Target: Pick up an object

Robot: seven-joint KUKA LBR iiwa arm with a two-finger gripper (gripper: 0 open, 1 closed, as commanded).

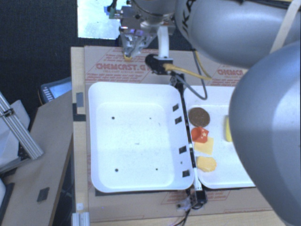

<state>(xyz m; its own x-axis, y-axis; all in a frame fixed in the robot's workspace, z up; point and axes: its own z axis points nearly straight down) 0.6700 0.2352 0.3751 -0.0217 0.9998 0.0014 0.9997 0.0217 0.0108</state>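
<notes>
My gripper (129,51) hangs high over the cardboard behind the left bin (101,95), its fingers drawn together. A small yellow piece (127,57) shows pinched at their tips. In the right bin (221,180) lie a brown round disc (199,117), a red piece (200,134), a pale yellow slice (205,146) and a yellow-orange lump (206,164). A yellow object (227,128) sits further right, partly hidden by the arm.
The big grey arm (263,55) covers the right bin's right side. A yellow cable and black fitting (160,65) hang near the bins' shared wall. A metal rail (19,131) lies off the bench at left.
</notes>
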